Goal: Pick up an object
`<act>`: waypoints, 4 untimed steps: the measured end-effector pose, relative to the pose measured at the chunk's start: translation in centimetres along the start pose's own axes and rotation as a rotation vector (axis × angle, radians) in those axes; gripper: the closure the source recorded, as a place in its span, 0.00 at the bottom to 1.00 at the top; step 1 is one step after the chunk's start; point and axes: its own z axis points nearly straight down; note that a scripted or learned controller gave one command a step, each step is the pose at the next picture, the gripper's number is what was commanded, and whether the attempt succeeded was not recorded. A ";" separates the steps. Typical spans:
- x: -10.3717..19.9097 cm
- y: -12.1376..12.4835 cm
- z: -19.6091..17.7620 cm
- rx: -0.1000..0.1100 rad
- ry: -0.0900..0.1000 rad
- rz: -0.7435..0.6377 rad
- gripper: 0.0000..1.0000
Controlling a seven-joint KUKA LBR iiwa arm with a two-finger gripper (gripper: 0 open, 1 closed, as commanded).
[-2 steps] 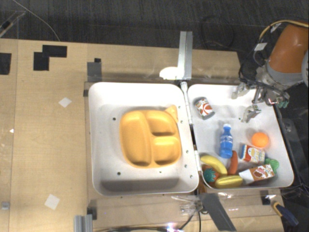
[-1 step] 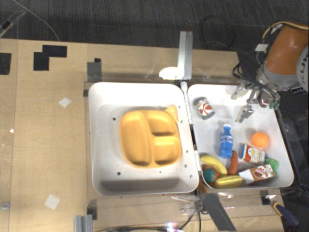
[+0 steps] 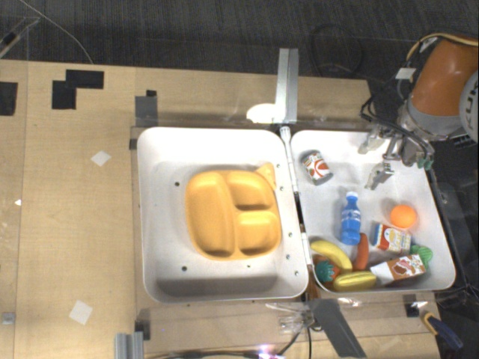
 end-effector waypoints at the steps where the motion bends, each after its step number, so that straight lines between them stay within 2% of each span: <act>1: 1.5 -0.9 2.1 0.000 -0.003 0.514 0.00; 2: 7.7 -1.6 2.0 0.000 -0.005 0.443 0.00; 3: 7.2 -1.5 0.5 -0.001 -0.019 0.437 1.00; 4: 8.7 -1.7 -4.9 0.000 -0.008 0.402 1.00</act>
